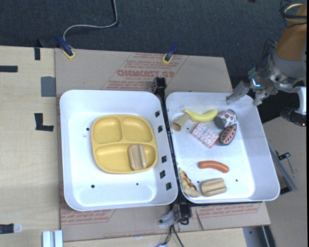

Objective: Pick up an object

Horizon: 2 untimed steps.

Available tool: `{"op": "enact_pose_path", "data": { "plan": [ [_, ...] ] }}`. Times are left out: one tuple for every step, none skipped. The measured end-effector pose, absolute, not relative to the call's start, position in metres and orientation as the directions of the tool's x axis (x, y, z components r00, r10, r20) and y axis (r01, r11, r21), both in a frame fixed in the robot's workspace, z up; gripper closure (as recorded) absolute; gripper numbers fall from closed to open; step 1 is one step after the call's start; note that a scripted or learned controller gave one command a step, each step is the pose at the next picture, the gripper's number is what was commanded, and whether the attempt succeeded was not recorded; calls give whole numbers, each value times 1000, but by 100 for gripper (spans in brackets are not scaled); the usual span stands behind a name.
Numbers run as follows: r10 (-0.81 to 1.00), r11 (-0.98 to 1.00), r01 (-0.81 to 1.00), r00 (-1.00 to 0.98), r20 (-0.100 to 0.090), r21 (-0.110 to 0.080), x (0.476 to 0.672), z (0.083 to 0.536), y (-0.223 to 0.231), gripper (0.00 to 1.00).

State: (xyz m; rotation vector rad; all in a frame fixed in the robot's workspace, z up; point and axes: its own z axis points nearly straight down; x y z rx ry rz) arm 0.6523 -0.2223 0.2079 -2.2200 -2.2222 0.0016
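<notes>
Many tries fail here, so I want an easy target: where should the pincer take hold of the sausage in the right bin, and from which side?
Probably at the middle of the sausage, coming straight down from above. It lies flat and nearly level across the view, alone on bare floor of the right bin, so fingers could close across its narrow width, one on the far side and one on the near side.

Single fixed camera, mounted above the bench, looking down at a slant. Both white bins, left (72, 153) and right (260, 153), fall fully within frame (moderate distance). The arm (288, 50) enters from the right edge.
</notes>
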Motion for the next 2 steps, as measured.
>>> {"op": "enact_pose_path", "data": {
  "plan": [
    [1000, 3, 1000, -3, -2, 4, 666, 97, -204, 0],
    [1000, 2, 1000, -2, -1, 3, 669, 86, -153, 0]
  ]
}}
